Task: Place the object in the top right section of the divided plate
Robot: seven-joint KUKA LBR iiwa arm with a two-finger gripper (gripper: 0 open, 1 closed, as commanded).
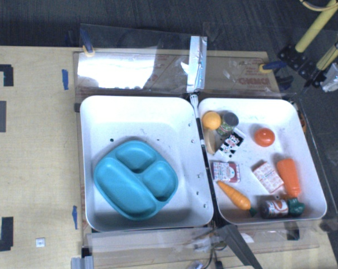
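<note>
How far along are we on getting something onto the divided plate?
Nothing looks done yet: the blue divided plate in the left bin has nothing in its sections. Nothing is in hand either. The candidates all lie in the right bin: an orange ball, a red tomato, two carrots and small packets. Picking one and setting it in the top right section is all left.
</note>
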